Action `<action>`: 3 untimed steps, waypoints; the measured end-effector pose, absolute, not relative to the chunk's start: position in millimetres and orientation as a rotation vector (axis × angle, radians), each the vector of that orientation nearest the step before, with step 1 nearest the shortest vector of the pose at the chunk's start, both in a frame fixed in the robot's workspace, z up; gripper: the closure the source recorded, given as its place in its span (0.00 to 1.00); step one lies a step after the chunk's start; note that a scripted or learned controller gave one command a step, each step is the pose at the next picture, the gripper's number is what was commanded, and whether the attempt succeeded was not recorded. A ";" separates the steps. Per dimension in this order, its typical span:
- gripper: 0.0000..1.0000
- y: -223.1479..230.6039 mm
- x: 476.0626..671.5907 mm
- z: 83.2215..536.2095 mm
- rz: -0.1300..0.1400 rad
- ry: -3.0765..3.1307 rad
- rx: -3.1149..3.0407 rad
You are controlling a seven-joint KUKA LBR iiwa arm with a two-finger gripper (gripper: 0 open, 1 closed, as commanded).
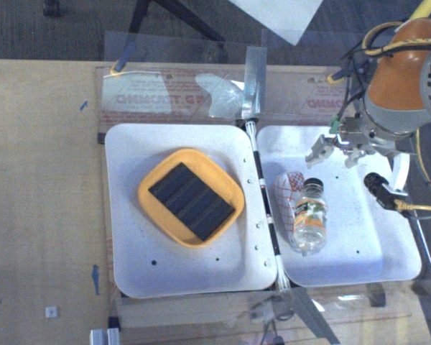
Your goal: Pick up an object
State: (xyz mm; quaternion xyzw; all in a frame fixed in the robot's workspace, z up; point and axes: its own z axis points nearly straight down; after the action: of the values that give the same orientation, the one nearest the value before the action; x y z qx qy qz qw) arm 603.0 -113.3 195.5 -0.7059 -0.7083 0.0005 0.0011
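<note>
at the upper right of the frame, the grey arm with its orange band is reaching in over the right bin. the gripper is hanging above the bin's upper part, its two fingers spreading wide apart with nothing between them; one fingertip is pointing toward the left, the other sitting to its right. just below the gripper, a clear plastic bottle with a dark cap is lying on the bin floor at the right centre of the frame, cap toward the top. a red-and-white meshed item is lying touching the bottle's left side. in the left bin, at the frame's centre left, a yellow tray-like object with a dark ribbed top is sitting tilted.
</note>
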 end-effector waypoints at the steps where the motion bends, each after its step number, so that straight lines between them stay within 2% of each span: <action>1: 0.00 -101.3 599.1 121.3 -0.001 -2.060 -2.372; 2: 0.00 -111.7 523.7 88.7 -0.011 -2.140 -2.310; 3: 1.00 -112.5 525.2 99.4 -0.017 -2.140 -2.316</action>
State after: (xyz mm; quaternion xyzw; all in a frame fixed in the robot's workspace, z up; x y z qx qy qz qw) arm 525.2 -112.5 99.4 -0.7345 -0.6786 -0.0053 -0.0061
